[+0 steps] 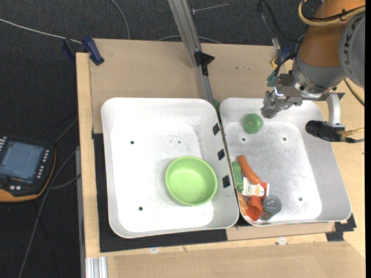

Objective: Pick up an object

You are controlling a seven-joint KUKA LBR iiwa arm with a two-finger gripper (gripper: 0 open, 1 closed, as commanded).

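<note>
Green ball (252, 123), round with no long axis, sits just beside tool (270, 110).

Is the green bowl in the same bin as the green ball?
No: the green bowl sits in the left bin, the green ball in the right bin.

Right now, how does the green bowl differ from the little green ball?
The green bowl sits in the left bin; the green ball lies in the right bin. The bowl is much larger than the ball. The bowl is open and hollow, facing up, while the ball is round and closed. The ball lies just beside the pincer; the bowl lies far from it. Both are green, the bowl a lighter, yellower shade.
</note>
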